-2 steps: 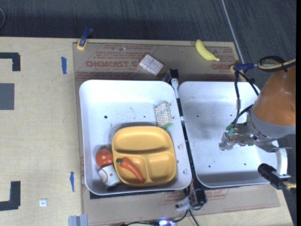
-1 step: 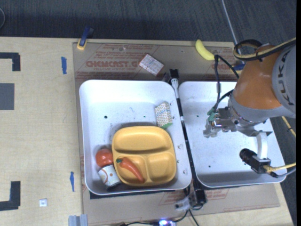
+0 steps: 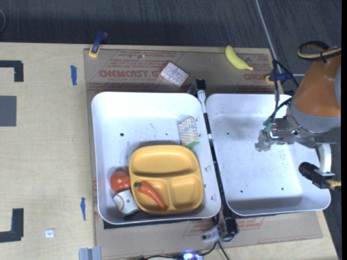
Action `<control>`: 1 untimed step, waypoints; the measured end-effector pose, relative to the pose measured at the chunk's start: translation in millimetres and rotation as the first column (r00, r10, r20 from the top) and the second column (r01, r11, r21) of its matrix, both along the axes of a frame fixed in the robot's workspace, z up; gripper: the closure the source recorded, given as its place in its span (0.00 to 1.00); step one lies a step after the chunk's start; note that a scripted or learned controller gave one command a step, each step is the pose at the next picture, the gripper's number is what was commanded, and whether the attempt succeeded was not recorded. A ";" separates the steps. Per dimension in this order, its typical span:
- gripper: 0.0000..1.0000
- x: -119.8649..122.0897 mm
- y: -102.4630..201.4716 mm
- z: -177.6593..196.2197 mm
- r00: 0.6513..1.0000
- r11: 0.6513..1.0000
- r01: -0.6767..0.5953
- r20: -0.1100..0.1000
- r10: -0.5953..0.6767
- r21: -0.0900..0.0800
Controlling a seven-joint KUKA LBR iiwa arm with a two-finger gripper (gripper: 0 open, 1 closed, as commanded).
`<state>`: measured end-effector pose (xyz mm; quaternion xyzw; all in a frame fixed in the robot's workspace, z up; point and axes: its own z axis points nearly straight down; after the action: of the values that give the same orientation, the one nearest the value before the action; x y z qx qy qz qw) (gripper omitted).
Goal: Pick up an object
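1. On my camera view the gripper (image 3: pixel 267 138) hangs over the right bin (image 3: pixel 255 191), in its far right part, with the grey arm and its orange band (image 3: pixel 321 88) coming in from the right.
2. I cannot tell whether the gripper is spread or closed; it is small and tangled with cables from this angle. I see no object in it, and the white floor of the bin around it is bare.
3. The things I could pick all sit in the left bin (image 3: pixel 108 121), well apart from the gripper.
4. A yellow divided tray (image 3: pixel 165 169) fills the near half of that bin, lying flat.
5. An orange toy carrot (image 3: pixel 150 195) lies in the tray's near left compartment.
6. A red-orange round toy (image 3: pixel 120 181) sits just beside the tray's left edge, and a small white can with orange markings (image 3: pixel 126 202) lies tilted just in front of it, touching the tray.
7. A patterned packet (image 3: pixel 188 131) rests by the bin's right wall, touching the tray's far edge.
8. Outside the bins, on the brown board of the worktop (image 3: pixel 135 69), I see a banana (image 3: pixel 237 58) beyond the right bin and a second patterned packet (image 3: pixel 173 73) beyond the left one.
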<state>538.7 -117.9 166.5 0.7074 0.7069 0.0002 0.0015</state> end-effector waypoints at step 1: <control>1.00 -40.9 -60.4 18.6 1.000 1.000 0.000 -0.003 0.000 0.002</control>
<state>497.8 -178.3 185.1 0.7073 0.7069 -0.0002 -0.0006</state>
